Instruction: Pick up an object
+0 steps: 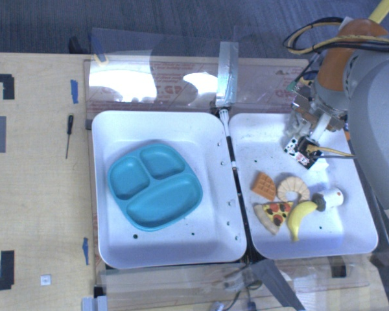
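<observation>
We took the banana [299, 218] as the likeliest target. It lay just beside the ring pastry [292, 188], on its near right side, almost touching it. Its curved long axis ran on a slant, the upper end pointing right of the pastry and the lower tip pointing nearer us. The gripper [306, 135] hung beyond the pastry (open or closed, we could not tell). We judged it should come down over the banana's middle and close across its width, staying clear of the pastry.
</observation>
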Robot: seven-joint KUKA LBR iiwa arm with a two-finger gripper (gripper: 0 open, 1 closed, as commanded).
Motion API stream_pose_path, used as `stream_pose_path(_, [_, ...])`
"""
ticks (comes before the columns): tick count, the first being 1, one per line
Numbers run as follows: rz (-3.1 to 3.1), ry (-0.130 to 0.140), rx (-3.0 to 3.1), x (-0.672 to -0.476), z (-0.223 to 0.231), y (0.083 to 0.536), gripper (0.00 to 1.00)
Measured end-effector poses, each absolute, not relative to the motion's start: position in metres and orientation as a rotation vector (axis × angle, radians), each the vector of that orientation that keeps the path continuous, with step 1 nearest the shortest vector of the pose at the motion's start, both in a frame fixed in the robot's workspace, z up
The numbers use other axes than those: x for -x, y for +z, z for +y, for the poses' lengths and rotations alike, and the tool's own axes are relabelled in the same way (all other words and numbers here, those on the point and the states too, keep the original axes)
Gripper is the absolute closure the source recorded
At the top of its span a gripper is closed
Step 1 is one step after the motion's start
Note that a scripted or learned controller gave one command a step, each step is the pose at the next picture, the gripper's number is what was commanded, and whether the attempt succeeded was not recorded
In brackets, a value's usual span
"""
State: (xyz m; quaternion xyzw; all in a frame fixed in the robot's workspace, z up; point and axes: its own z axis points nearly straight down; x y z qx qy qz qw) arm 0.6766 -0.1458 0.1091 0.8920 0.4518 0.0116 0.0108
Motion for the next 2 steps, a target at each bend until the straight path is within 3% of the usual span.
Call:
stream_pose_path(1, [0.832,0.050,-3.017,-0.679,-0.203,0.109,1.00])
stream_pose_path(2, [0.335,0.066,-3.112,-0.656,-0.220,0.109,1.00])
